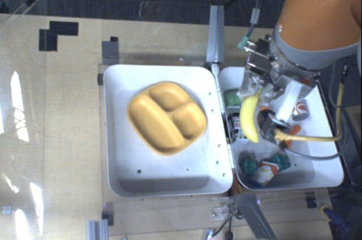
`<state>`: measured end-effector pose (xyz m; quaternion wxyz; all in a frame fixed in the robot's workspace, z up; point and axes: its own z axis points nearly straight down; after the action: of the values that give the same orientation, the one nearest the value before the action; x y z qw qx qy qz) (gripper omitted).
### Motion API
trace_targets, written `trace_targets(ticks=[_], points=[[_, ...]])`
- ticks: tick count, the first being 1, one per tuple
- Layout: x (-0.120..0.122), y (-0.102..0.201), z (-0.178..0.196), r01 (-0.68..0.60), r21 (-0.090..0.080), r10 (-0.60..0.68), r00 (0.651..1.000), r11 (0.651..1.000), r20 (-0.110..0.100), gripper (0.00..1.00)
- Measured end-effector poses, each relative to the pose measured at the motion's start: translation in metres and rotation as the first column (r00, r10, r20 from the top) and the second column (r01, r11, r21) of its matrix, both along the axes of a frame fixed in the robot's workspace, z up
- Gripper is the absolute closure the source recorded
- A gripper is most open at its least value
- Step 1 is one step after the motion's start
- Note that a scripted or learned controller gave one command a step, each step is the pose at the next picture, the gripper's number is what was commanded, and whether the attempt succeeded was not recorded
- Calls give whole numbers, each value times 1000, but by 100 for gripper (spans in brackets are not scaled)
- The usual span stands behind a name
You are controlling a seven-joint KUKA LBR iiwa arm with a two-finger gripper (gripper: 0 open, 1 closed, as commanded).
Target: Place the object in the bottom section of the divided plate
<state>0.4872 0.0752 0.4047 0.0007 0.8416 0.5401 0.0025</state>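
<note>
Gripper point(261, 102) of the grey-and-orange arm hangs over the right white bin point(331, 168) at the frame's right, its fingers clamped on the curved yellow banana point(249, 118), which hangs nearly upright. At centre, the yellow 3-section divided plate point(167, 116) sits in the left white bin point(164, 179). Below the banana lies a crumpled teal, white and red packet point(263, 168).

One fixed camera above the bench, looking down at a slant.
The left bin point(164, 185) sits mid-frame; the right bin point(325, 174) lies beside it, under the arm point(325, 1) entering from the right.
</note>
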Motion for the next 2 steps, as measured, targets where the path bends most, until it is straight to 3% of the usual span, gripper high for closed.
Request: trace_targets(ticks=[1, 2], points=[[9, 73, -116, -18, -1, 18, 1000, 1000, -4, 100], [78, 97, -106, -85, -1, 85, 996, 996, -3, 100]])
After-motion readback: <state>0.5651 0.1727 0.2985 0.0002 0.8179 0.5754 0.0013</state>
